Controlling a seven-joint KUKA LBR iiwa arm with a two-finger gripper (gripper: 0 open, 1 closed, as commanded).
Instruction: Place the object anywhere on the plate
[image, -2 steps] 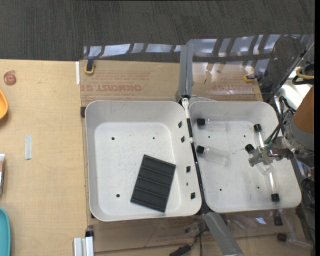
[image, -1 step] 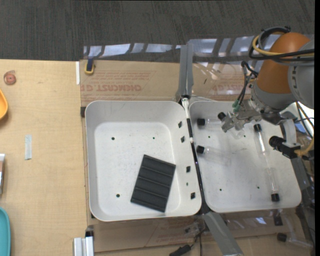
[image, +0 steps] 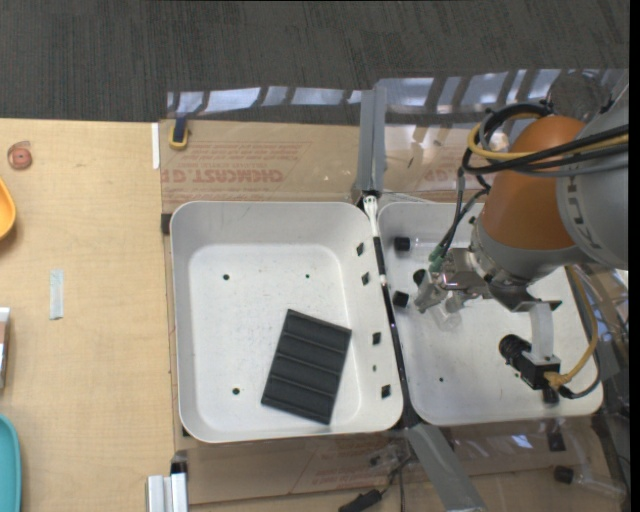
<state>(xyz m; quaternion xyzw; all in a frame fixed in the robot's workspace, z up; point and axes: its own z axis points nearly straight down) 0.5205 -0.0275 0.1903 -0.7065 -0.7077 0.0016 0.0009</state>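
Observation:
A dark ribbed rectangular plate (image: 307, 365) lies flat in the left bin (image: 200, 330), toward its front right. My gripper (image: 438, 297) hangs low over the left part of the right bin (image: 470, 400), under the orange band of the arm (image: 535, 190). Two small black pieces rest on the right bin's floor: one (image: 402, 243) behind the gripper, another (image: 399, 298) just left of it. Something small and pale (image: 448, 317) sits right below the gripper, too unclear to name.
A raised divider (image: 383, 300) with black clips separates the two bins. A black connector on a yellow cable (image: 530, 365) hangs over the right bin's front right. Cardboard (image: 260, 165) lies behind the bins, and a wooden bench top (image: 80, 300) stretches to the left.

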